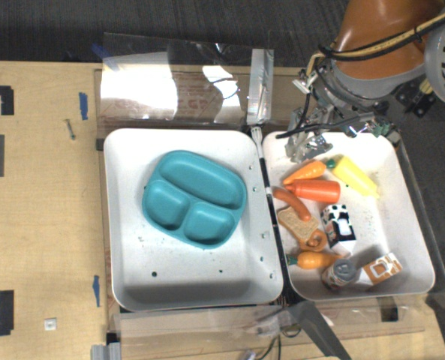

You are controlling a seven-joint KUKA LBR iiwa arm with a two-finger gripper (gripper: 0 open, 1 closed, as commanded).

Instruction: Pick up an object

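The gripper (310, 142) is hovering over the carrot (306, 172), its state impossible to tell, and tightly packed neighbours are risking a snagged, slipping grab.

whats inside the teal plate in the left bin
The teal divided plate in the left bin shows three compartments, all bare. What lies beneath the plate is covered.

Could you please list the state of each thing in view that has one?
Teal tray: upright, compartments up, in the left bin.
Carrot: lying flat in the right bin.
Orange bottle: on its side.
Sausage: lying flat.
Yellow piece: lying at a slant.
Small carton: tipped over.
Gripper: low over the right bin's far corner.
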